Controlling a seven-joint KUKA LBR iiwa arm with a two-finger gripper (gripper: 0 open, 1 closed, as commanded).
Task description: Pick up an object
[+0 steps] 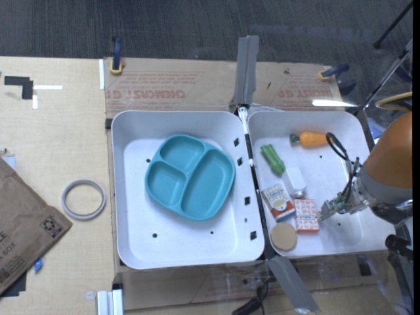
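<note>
small carton [306, 215], red and white, lay low in the frame's right bin [354, 120], just beside a second carton [278, 201] and above a round brown disc [284, 237]; the gripper [333, 207] hovered close to its right edge, holding nothing i could see, and how wide it stood open i could not tell; crowded neighbours could spoil a grasp, the carton sliding or its twin lifting too; the arm reached in from the right, orange band above a low wrist.

A teal divided plate [191, 176] lies in a white bin [125, 195]. An orange carrot [313, 139], green vegetable [273, 159], red-and-white cartons [306, 216] and tan disc [284, 237] fill the other.
</note>
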